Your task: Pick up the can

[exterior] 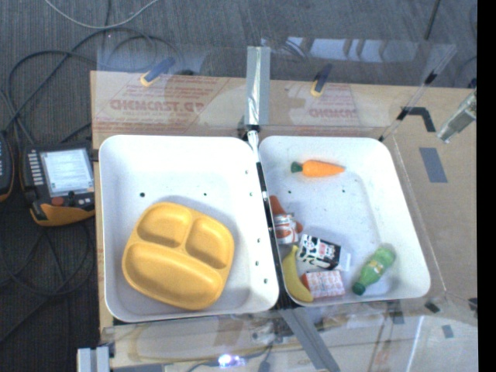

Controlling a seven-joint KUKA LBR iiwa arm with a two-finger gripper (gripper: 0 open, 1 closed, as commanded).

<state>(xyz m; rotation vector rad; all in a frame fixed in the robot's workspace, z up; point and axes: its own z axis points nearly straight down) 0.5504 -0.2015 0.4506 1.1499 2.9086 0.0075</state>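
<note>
The can (285, 226) is small, red and white. It lies against the left wall of the right bin (387, 169), just above the middle of that wall. A black-and-white carton (318, 250) touches it on the lower right, and a yellow banana (294, 276) lies just below it.
The right bin also holds an orange carrot (318, 169) at the top, a pink packet (324, 284) and a green bottle (373, 268) at the bottom right. A yellow compartment plate (177, 254) lies in the left bin (124, 161). A pale slanted piece (457, 118) sits at the right edge.
</note>
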